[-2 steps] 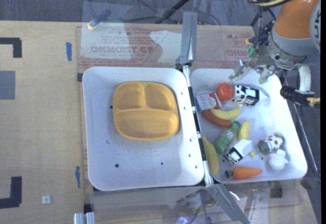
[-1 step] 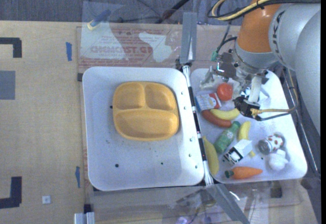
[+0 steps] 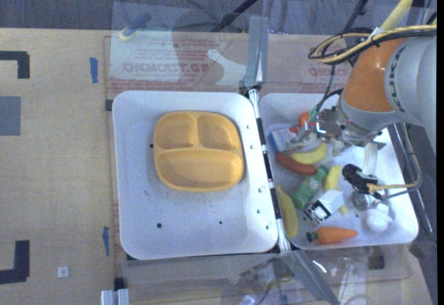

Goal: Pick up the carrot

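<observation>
The carrot (image 3: 336, 233) is orange with a green top and lies flat along the near wall of the right bin (image 3: 406, 227), its tip pointing right. My gripper (image 3: 310, 130) hangs over the far left part of that bin, just above a yellow banana (image 3: 310, 155) and well away from the carrot. The grey arm with its orange band (image 3: 368, 82) reaches in from the right. Nothing shows between the gripper's tips.
The right bin also holds a red sausage-like piece (image 3: 295, 164), a green bottle (image 3: 309, 188), a long yellow piece (image 3: 288, 212), a small carton (image 3: 279, 137), a white ball (image 3: 378, 218) and a black-and-white item (image 3: 319, 210). A yellow divided plate (image 3: 198, 150) sits in the left bin (image 3: 139, 227).
</observation>
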`<state>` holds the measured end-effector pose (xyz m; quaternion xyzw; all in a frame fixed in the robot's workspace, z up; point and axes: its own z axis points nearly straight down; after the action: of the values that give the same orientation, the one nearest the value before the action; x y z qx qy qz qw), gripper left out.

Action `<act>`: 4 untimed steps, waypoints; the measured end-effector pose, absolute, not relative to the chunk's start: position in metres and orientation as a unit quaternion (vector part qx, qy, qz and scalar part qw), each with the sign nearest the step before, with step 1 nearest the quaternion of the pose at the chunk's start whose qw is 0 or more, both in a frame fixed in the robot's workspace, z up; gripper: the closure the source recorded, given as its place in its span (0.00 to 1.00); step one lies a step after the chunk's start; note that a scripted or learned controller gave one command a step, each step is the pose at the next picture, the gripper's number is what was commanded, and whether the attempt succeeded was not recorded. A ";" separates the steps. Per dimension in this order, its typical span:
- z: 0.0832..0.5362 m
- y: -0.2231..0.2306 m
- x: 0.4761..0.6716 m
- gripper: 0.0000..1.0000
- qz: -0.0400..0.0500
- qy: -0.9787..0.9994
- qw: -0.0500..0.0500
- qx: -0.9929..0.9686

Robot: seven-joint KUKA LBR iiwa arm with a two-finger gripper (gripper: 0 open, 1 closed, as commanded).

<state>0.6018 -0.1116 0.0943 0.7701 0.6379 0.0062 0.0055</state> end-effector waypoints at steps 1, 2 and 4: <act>0.105 -0.109 0.603 1.00 0.008 0.638 0.005 0.770; 0.323 -0.083 0.619 1.00 0.000 0.554 0.000 0.832; 0.212 0.011 0.623 1.00 -0.001 0.724 -0.001 0.690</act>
<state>0.6226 0.0107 0.2124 0.6903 0.7235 -0.0007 -0.0014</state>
